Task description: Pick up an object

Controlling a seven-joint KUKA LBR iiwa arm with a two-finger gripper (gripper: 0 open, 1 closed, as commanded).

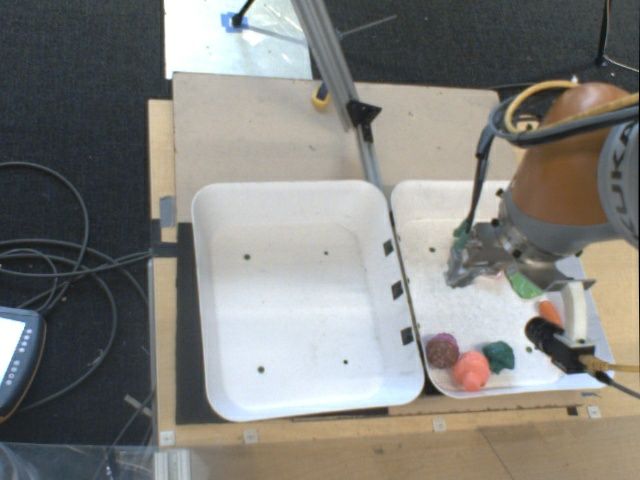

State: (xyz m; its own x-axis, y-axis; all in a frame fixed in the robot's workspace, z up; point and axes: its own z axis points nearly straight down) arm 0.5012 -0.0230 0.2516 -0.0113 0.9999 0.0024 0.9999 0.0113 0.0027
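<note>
My gripper [460,268] hangs low over the middle of the right bin [430,208], its grey fingers pointing down at the bin floor. Nothing shows between them. A green object [523,286] lies just right of the gripper, partly under the wrist. Along the bin's front edge sit a dark purple ball [442,349], a pink-orange object [472,370] and a teal object [499,355]. A small orange piece [549,311] peeks out beside the arm's hardware at the right.
The left bin [300,298] lies beside the right one, with a row of black clips along the shared wall. A grey tripod leg [335,58] slants in from the top to the bins' back edge. Cables and a pendant lie on the floor at the left.
</note>
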